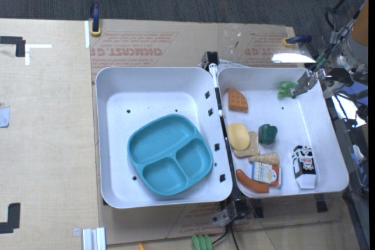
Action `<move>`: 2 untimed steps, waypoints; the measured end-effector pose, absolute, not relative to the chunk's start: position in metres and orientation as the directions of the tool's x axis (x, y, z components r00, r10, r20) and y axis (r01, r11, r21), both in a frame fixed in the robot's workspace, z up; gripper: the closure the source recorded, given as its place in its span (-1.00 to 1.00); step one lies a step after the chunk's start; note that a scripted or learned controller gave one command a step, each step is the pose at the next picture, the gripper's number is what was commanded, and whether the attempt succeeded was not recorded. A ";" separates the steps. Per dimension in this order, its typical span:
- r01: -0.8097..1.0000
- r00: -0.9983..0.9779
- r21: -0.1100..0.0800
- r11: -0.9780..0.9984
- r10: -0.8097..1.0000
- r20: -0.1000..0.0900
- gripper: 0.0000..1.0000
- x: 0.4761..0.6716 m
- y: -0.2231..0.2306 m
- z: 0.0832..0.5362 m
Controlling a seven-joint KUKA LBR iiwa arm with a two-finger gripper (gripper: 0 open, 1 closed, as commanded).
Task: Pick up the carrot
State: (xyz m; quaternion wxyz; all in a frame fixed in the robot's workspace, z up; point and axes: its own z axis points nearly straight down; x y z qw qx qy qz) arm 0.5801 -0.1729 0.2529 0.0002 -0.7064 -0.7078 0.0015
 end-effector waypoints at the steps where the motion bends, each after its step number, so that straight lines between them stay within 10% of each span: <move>1: 0.998 0.063 -0.004 -0.063 0.998 -0.001 -1.00 0.546 -0.127 0.137; 2: 1.000 -0.004 -0.001 0.004 1.000 -0.001 -1.00 0.522 -0.058 0.191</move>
